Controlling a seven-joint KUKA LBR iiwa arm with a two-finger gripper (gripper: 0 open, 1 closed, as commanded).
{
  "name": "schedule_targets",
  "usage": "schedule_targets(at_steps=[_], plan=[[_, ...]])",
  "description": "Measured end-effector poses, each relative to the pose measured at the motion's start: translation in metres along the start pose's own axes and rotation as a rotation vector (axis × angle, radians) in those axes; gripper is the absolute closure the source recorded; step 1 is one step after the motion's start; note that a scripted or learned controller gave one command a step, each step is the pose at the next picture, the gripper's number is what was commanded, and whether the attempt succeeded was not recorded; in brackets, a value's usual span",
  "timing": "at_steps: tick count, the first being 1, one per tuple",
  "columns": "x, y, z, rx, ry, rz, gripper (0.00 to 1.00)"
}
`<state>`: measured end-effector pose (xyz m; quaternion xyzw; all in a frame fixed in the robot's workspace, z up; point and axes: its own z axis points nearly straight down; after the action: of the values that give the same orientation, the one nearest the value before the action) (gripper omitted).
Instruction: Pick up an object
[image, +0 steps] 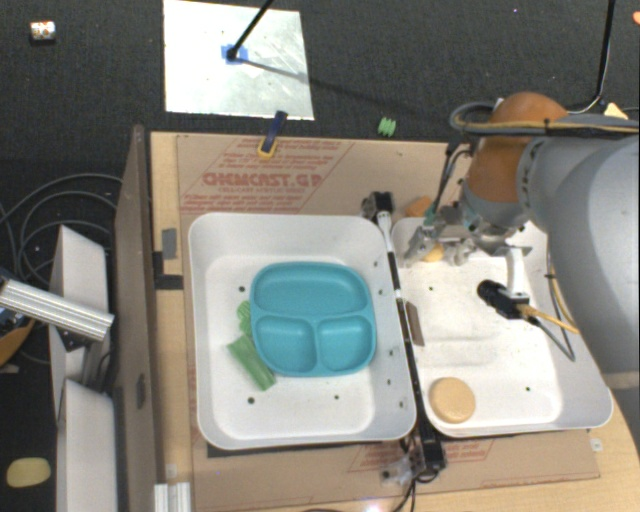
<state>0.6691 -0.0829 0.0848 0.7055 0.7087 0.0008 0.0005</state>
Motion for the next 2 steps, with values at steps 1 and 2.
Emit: schedule_targets(at_steps=[1, 2], plan=[[0.0, 0.0, 0.0, 0.0, 0.0, 0.0, 0.0], [0.0, 0.0, 0.0, 0.0, 0.0, 0.0, 0.0]])
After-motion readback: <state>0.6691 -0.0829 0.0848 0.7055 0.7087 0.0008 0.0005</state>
